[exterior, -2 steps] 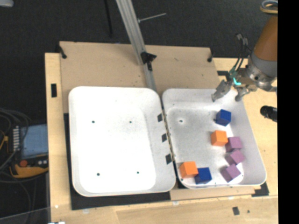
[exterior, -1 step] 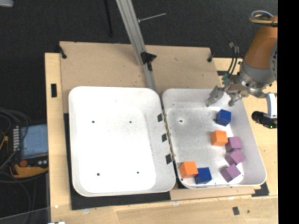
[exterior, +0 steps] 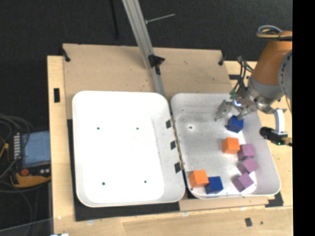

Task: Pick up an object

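**Arm Positioned Over Right Bin, Gripper at Blue Block**

The grey arm (exterior: 269, 73) with its orange band is seen entering from the right of the camera view and is extended over the far part of the right bin (exterior: 197, 107). The gripper (exterior: 235, 111) is located directly above, and apparently touching, a blue block (exterior: 235, 124) in the far half of that bin. The fingers are seen spread apart, one toward the left and one over the block; the block is not shown clamped between them, so no grasp is confirmed.

The remaining objects are distributed in the right bin as follows:

- An orange block (exterior: 230, 145) is placed just nearer than the blue block, at mid-bin.
- Three purple blocks (exterior: 246, 151) (exterior: 247, 165) (exterior: 243, 181) are arranged in a line along the right side, close to one another.
- A second orange block (exterior: 199, 177) is positioned at the near left corner, touching a second blue block (exterior: 214, 184) beside it.

The left bin (exterior: 123, 146) is set alongside the right bin on the bench (exterior: 113, 68). A metal post (exterior: 142, 33) is mounted behind the two bins.
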`<control>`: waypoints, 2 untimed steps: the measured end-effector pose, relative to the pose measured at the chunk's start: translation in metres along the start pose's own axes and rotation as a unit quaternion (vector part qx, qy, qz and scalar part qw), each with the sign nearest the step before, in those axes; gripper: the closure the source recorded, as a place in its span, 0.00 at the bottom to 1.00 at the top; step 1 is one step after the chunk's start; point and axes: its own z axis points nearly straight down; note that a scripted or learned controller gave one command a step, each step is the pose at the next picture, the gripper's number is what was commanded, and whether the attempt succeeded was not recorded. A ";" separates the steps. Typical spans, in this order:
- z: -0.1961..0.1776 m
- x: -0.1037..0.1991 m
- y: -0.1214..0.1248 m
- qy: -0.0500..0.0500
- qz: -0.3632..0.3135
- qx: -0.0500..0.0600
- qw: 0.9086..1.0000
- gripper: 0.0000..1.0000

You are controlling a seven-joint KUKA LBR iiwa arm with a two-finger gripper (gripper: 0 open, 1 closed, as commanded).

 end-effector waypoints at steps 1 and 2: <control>0.011 -0.003 0.006 -0.004 0.000 -0.013 1.000 0.00; 0.000 -0.005 0.007 -0.006 -0.001 -0.015 1.000 1.00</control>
